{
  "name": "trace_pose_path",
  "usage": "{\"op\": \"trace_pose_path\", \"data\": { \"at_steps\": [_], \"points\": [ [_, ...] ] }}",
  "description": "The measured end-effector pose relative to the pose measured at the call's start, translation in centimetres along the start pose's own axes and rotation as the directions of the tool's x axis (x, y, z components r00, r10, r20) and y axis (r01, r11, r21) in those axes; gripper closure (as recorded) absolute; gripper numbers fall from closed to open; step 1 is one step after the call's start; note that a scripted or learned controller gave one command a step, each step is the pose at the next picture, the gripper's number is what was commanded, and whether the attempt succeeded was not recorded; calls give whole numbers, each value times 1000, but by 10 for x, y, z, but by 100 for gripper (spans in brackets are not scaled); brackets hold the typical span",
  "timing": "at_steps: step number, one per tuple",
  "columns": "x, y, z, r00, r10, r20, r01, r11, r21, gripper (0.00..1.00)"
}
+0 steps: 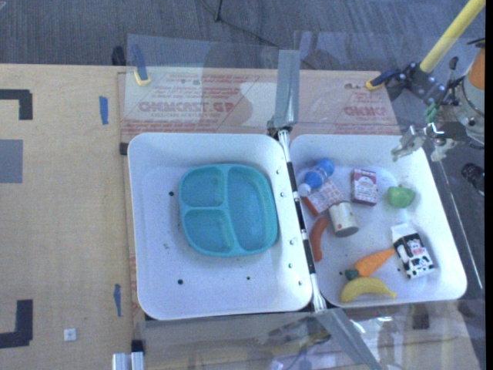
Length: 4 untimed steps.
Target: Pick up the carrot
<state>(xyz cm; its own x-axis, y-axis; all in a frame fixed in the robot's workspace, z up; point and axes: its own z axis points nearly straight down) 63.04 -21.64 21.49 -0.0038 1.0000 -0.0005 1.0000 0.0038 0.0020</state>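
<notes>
Orange carrot (green top), teal tray, possibly black-and-white carton

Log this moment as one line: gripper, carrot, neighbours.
gripper: above right bin's far right rim | carrot: lying in right bin, untouched | banana: beside carrot, nearer the front | milk carton: right of carrot

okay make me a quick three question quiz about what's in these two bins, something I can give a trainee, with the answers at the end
1. True or false: the carrot lies in the same bin as the teal divided plate.
2. Which thing lies nearest the carrot? A) banana B) green fruit C) blue-capped bottle
3. Fill in: the gripper hangs over the right bin's ____ right corner, apart from the carrot.

Key
1. False. The carrot is in the right bin; the plate is in the left bin.
2. A. The banana sits just in front of it.
3. Far.
</notes>
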Motion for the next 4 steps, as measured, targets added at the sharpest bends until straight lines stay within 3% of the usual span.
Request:
{"op": "trace_pose_path", "data": {
  "at_steps": [1,2,3,4],
  "points": [
    [20,-69,95,990,144,0,-144,990,1,0],
    [61,-126,110,996,-86,-1,86,996,1,0],
    [117,-149,126,993,-119,5,119,993,-8,0],
    [113,-147,115,994,-111,8,111,994,-16,100]
  ]
}}
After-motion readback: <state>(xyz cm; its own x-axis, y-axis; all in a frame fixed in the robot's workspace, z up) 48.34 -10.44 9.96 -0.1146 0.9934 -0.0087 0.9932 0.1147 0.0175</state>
